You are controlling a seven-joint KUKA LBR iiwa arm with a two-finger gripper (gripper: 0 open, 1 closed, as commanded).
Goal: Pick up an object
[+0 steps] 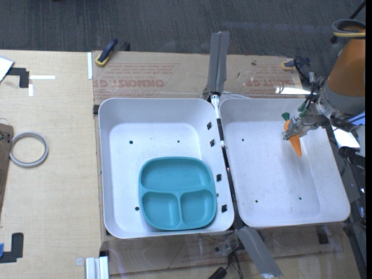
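Two white bins sit side by side on the surface [52, 97], and in the right bin [273, 196] an orange carrot-like object [296, 145] with a green top hangs slanted right at the tips of the jaws [293, 128], near the bin's upper right corner, seemingly pinched there. Around them lie brown cardboard [151, 77], a roll of tape [26, 150] at the left on pale wood, and dark carpet [174, 10] beyond, while the left bin [116, 121] holds a teal divided plate [177, 193]. The jaws look closed on the object's upper end, above the bin floor.
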